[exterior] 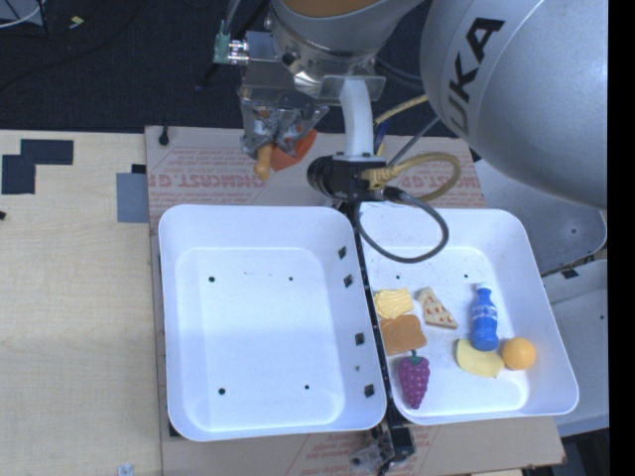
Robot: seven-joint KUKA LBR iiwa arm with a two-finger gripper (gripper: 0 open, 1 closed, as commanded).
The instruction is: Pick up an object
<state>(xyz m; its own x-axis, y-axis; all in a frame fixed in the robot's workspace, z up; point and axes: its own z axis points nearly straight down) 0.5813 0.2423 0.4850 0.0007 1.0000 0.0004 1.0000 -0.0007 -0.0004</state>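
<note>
Above the left bin's (189,266) far rim, we see the gripper (273,147) clenched on an orange carrot-like object (266,159).

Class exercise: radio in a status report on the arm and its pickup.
Gripper raised above the bins' far edge, an orange item between its fingers. Other toys sit in right bin. Nothing in the way.
</note>
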